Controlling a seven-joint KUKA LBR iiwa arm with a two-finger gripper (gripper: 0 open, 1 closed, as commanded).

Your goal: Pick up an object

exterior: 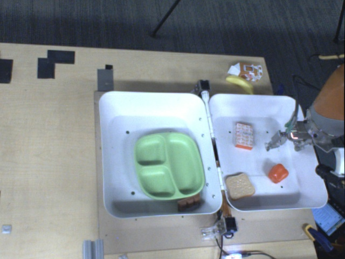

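Note:
In the right bin (pixel 253 104) lie a small orange-and-white patterned box (pixel 243 135), a red-orange block (pixel 278 172) and a slice of toast-like bread (pixel 240 186). My gripper (pixel 276 142) reaches in from the right, hanging over the bin between the patterned box and the red-orange block. Its fingers stand apart with nothing between them. The red-orange block lies just below the gripper, the box a little to its left.
The left bin (pixel 116 144) holds a green divided plate (pixel 168 165) with a brown object (pixel 188 202) at its lower edge. A yellow banana and a small packet (pixel 245 74) lie on the bench behind the right bin.

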